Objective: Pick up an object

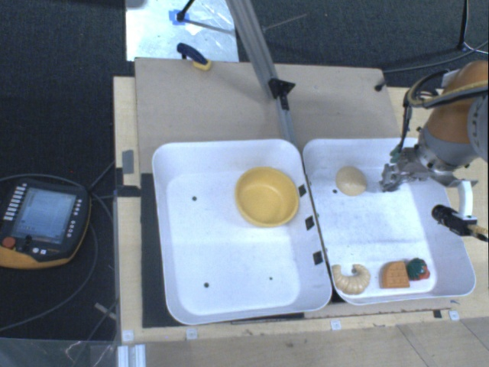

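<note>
Reaching in from the right edge, wrist bent down, gripper [391, 179] low over the right bin [397, 228]. Just right of a beige dome-shaped object [351, 180], not touching. Finger spread impossible to tell

Yellow bowl [267, 196], beige ball [351, 180] (both bins [229, 297] white), orange-banded grey arm [458, 121].

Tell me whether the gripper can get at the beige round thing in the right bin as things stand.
Probably yes. The gripper sits just right of the beige round object in the right bin, with bare floor between them. The other items lie along the bin's near edge, out of the way.
</note>
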Controlling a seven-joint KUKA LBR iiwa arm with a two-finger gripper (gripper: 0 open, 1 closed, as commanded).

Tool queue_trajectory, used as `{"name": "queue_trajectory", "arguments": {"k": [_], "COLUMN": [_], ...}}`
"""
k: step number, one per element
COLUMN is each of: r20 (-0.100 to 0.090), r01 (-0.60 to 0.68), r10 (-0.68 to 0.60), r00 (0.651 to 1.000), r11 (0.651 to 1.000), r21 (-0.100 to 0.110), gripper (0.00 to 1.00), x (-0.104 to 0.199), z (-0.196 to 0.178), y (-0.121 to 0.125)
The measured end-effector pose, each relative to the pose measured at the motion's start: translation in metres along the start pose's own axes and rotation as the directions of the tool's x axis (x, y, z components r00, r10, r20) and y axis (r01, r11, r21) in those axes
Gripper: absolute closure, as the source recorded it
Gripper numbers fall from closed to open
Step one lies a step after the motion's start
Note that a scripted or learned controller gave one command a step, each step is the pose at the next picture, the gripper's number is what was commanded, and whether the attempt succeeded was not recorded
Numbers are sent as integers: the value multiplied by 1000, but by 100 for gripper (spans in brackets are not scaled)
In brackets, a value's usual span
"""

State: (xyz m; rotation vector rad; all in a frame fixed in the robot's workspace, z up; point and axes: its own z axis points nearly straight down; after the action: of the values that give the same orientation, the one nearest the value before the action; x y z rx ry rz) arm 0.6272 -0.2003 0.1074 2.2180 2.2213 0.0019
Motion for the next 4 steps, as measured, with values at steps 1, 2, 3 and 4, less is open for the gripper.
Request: {"name": "queue_trajectory", "arguments": {"k": [1, 2, 3, 4], "r20": [0, 0, 0, -2], "r01": [0, -1, 0, 3], "r10": [0, 1, 0, -3], "r00": [1000, 1000, 1000, 1000], "r11": [1000, 1000, 1000, 1000], "r21": [-2, -2, -2, 2], "gripper": [100, 100, 100, 100], "x": [9, 10, 10, 67], "z": [-48, -94, -146, -135], "y": [4, -1, 0, 2]}}
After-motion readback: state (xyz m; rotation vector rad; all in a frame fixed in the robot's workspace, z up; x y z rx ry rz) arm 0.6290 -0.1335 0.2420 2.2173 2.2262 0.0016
